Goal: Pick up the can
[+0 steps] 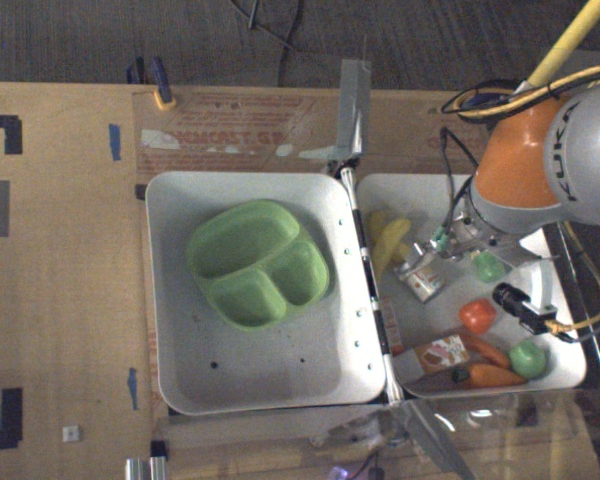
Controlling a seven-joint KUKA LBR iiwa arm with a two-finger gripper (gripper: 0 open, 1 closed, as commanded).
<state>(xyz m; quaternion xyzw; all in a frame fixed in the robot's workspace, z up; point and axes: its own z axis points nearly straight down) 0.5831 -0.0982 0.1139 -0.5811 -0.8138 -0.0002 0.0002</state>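
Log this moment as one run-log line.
gripper: over right bin, at can | grasp: cannot tell | left bin: green tray

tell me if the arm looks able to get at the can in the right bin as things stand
Probably yes. The gripper is already down in the right bin, right at the can, which lies beside the banana. Nothing rests on top of the can, though the banana crowds one side.

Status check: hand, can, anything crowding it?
Hand low in right bin, right over can; grip unconfirmed. Banana close by the can. Tomato nearby.
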